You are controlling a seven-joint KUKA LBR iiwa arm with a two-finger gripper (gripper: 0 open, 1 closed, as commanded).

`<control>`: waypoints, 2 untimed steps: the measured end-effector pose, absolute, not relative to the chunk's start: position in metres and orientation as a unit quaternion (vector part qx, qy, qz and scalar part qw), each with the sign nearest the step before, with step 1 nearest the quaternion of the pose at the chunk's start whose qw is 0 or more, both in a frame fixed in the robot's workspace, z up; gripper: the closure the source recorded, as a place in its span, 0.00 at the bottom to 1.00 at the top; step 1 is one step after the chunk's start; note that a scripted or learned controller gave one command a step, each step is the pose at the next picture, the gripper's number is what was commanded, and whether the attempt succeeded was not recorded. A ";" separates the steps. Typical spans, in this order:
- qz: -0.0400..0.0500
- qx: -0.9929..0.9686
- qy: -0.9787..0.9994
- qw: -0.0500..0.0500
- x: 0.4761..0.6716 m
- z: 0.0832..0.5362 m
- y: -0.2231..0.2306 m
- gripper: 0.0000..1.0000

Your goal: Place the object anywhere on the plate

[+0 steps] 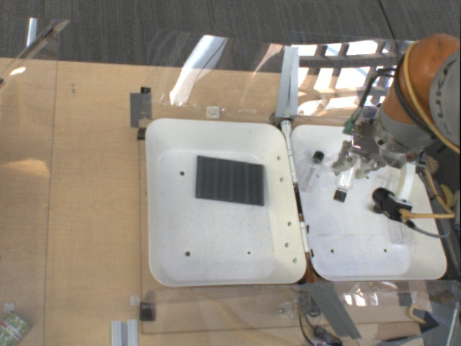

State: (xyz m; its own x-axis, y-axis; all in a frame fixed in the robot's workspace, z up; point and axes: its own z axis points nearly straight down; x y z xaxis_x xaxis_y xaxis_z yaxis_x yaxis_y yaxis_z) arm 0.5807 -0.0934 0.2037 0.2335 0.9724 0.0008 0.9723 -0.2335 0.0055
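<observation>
Claw (346, 180) is hanging low over the right bin (374, 265); whether it is gripping anything cannot be told. A small black object (318, 156) is lying just left of it. The dark ribbed plate (230, 180) is sitting in the left bin (216, 258). Both bins are resting on the pale wooden counter (72, 193), grey carpet (180, 6) behind.

A dark ribbed plate (230, 180) lies alone in the left bin (166, 265), open white floor on every side. A raised rim between the bins (294, 186) separates it from the right bin (432, 269), crowded by the arm (425, 99).
</observation>
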 end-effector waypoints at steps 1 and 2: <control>0.002 0.755 0.655 0.001 0.573 0.185 -0.051 1.00; 0.003 0.726 0.688 0.003 0.561 0.186 -0.001 1.00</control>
